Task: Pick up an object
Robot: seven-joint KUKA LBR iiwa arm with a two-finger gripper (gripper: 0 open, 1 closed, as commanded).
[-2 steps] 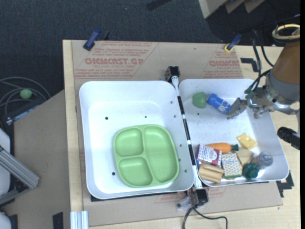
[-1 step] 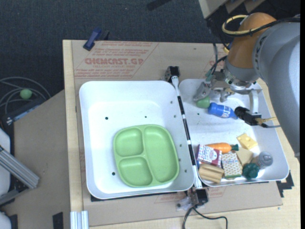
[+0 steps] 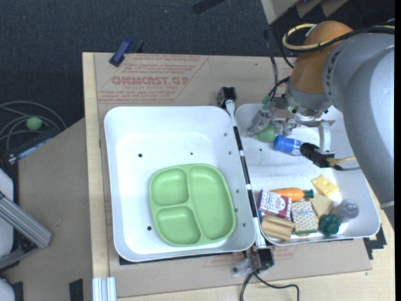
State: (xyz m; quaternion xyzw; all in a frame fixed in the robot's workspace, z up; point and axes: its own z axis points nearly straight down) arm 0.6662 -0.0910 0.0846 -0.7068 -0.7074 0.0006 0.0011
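Observation:
My gripper (image 3: pixel 268 125) is low over the back of the right bin (image 3: pixel 369 224), with its grey fingers (image 3: pixel 254 126) spread apart. A small round green object (image 3: pixel 267 133) lies between them on the bin floor, and the fingers are not closed on it. Just to its right rests a blue cylinder with a white end (image 3: pixel 288 145). Several small items are crowded at the bin's front: an orange carrot (image 3: pixel 289 194), a red and white packet (image 3: pixel 274 204), a yellow cheese wedge (image 3: pixel 322 185), a bread piece (image 3: pixel 277 227) and a dark green broccoli (image 3: pixel 330 226).
The left bin (image 3: pixel 125 168) holds a green divided plate (image 3: pixel 191 204) toward its front. The raised rim between the two bins (image 3: pixel 241 162) runs just left of the gripper. A blue marker (image 3: pixel 121 52) lies on the cardboard beyond the bins.

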